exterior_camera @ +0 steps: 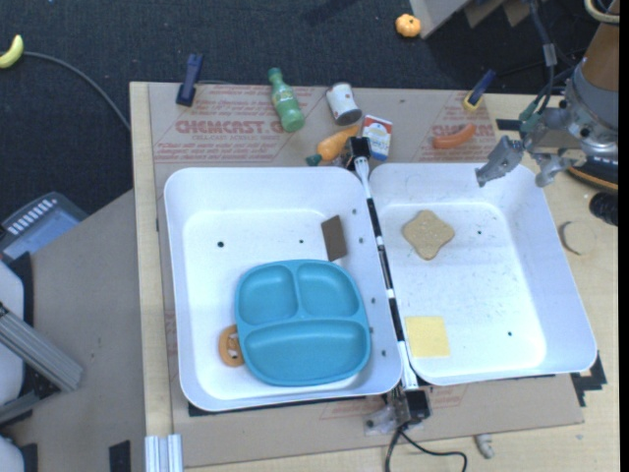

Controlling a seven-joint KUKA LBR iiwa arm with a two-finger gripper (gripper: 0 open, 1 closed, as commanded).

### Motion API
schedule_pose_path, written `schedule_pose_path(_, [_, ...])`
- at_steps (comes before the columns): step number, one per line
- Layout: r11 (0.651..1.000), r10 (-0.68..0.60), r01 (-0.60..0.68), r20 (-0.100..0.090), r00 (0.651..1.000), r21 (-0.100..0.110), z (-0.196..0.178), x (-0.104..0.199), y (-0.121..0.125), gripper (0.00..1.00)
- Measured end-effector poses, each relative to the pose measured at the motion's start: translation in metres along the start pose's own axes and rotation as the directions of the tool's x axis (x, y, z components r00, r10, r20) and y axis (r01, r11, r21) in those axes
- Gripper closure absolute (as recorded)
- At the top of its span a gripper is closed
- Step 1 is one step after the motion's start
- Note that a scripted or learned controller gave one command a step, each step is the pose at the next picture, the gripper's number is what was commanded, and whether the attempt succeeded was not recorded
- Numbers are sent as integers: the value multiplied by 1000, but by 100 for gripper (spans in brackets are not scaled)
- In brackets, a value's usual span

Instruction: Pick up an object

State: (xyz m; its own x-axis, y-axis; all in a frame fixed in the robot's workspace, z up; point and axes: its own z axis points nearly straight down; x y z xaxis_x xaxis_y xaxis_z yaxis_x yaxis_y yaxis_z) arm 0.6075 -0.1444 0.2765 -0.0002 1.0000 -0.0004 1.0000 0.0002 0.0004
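In the right bin [550, 293] I see a tan, round cracker [428, 234] near its upper left part, and a flat yellow square [428, 336] lower down, with much bare floor around both. My gripper [526, 162] hangs over the bin's upper right rim, fingers apart, holding nothing.
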Motion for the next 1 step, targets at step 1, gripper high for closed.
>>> schedule_pose_path(1, [1000,0,0,-1,1000,3,114,41,-22,0])
